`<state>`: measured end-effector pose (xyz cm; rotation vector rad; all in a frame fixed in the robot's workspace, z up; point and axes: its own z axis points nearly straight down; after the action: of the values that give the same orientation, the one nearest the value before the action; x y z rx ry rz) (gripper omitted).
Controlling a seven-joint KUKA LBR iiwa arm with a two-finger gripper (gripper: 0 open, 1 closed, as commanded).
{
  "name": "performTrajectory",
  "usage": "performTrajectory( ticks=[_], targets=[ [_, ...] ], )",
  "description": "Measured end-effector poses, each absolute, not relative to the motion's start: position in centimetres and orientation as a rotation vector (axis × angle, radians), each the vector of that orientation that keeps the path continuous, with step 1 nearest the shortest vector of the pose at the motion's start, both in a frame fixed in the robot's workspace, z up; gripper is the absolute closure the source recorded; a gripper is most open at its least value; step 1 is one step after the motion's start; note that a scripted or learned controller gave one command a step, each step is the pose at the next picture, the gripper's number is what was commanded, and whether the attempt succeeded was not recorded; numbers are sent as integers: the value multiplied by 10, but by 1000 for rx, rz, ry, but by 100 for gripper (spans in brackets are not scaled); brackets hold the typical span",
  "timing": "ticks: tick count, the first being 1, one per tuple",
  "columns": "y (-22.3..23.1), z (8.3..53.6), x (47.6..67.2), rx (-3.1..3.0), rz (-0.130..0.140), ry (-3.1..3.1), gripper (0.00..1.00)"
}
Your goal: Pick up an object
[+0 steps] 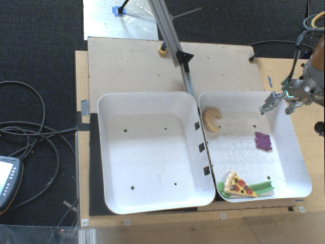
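The gripper (279,103) hangs over the upper right edge of the right bin (299,159) with its fingers apart, holding nothing. In that bin, a croissant (211,119) lies near the upper left corner, a purple piece (263,141) right of the middle, and a pizza slice (238,185) against a green strip (262,187) along the bottom.

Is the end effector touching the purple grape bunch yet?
Apart. The camera view shows the end effector near the right bin's far rim, with bare white bin floor between it and the purple grape bunch.
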<state>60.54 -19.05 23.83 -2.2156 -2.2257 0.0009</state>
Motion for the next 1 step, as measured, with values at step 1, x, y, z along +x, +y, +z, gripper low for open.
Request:
performTrajectory(
  ticks=[1],
  targets=[
    [-190, 240, 606, -2216, -1, -2230, 0]
  ],
)
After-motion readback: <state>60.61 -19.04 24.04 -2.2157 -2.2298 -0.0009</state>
